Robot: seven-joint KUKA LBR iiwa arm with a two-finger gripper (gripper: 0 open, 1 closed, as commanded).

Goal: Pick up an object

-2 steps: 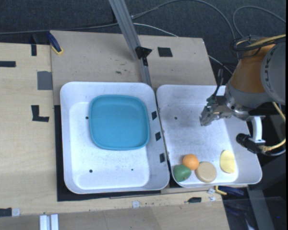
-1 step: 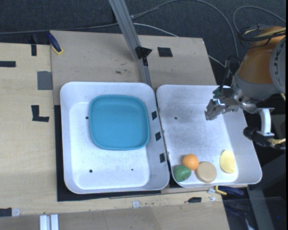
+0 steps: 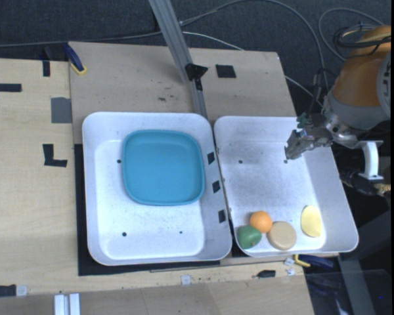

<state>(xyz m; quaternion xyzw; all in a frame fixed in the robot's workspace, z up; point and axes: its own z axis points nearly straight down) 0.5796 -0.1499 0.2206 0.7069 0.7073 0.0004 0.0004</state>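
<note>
Four small objects cluster at the right bin's [image 3: 328, 176] near edge: green [image 3: 248, 236], orange [image 3: 261, 222], tan [image 3: 282, 235], yellow [image 3: 310, 221]. Gripper [image 3: 293, 148] hovers well apart above bare floor, grip state unreadable; best to target the yellow one, least crowded

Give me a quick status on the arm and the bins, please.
Gripper above right bin's upper part, nothing held. Four small objects clustered at its near edge, orange ball among them. Blue plate in left bin.

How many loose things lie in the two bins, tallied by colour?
Blue plate: 1
Orange ball: 1
Green object: 1
Tan round object: 1
Yellow object: 1
Total: 5
</note>
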